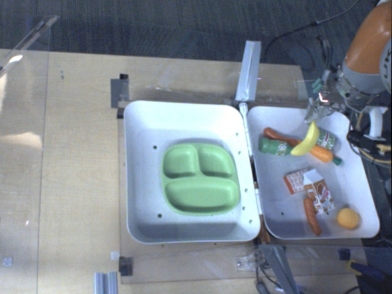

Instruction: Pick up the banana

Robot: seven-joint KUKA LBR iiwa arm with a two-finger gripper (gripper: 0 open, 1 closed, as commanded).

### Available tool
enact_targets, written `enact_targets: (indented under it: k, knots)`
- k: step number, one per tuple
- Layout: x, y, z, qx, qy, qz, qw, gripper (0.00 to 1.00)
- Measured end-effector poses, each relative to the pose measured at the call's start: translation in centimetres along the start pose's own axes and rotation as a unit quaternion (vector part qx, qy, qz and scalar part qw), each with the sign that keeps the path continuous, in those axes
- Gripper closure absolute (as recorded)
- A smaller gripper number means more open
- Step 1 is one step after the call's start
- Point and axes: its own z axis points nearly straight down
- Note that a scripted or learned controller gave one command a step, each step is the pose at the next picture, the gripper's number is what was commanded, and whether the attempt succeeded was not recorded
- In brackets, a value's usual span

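The yellow banana (305, 141) is in the right bin (278, 222), at its back. It stands tilted over a green bottle (274, 146) and an orange carrot (321, 154). Its upper end sits between the fingers of my gripper (313, 116), which comes in from the right over the bin's back edge and is shut on that tip. The grey wrist with its orange band (369, 38) rises at the upper right.
The right bin also holds a red item (275, 134) behind the bottle, two snack packets (302, 179), a sausage (311, 217) and an orange (348, 218). A green divided tray (200, 177) lies in the left bin (141, 164). Cables run along the right side.
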Motion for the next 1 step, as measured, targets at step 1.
enact_targets:
  k: [1]
  knots:
    - [-3.82,1.14,10.09,-0.003,-0.001,-0.012,0.9999,0.00]
